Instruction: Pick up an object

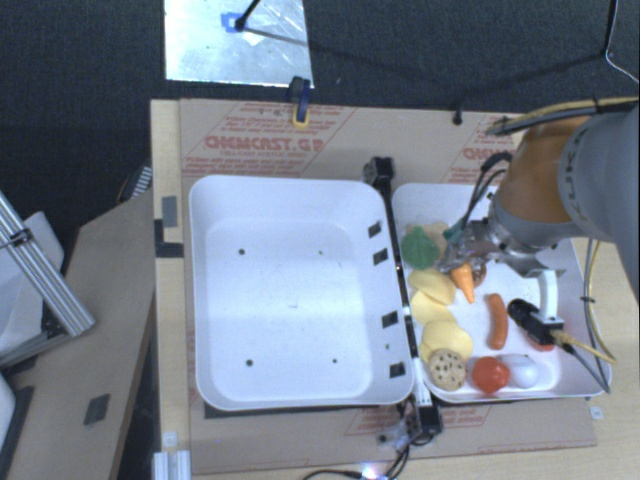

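The arm (600, 173) is a thick, rounded grey tube with a wide orange band (535, 178) above the wrist. Thin black cables (487, 183) loop beside its dark metal pincer (462, 258).

Small orange carrot (465, 283), tip down, among right-bin toy foods.

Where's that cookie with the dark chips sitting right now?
The cookie lies in the right bin, at its near left corner, just below a pale yellow piece and left of the red tomato.
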{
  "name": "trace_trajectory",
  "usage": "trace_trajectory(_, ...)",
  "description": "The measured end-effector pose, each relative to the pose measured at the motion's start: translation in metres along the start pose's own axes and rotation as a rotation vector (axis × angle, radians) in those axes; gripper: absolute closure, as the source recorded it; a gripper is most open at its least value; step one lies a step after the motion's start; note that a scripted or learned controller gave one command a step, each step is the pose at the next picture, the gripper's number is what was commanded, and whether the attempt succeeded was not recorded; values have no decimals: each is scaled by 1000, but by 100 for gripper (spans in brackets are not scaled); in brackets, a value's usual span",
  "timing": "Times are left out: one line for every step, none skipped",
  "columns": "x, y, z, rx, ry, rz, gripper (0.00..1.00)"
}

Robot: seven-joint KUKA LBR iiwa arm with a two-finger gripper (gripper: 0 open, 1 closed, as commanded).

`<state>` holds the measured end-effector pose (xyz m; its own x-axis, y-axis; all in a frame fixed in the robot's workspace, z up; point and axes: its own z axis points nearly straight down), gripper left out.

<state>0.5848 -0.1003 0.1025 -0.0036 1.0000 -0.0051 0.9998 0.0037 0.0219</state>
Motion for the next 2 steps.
trace_trajectory(0, 1, -10, -2, 0, -1, 100)
trace_trajectory(82, -5, -87, 14, 9, -9, 100)
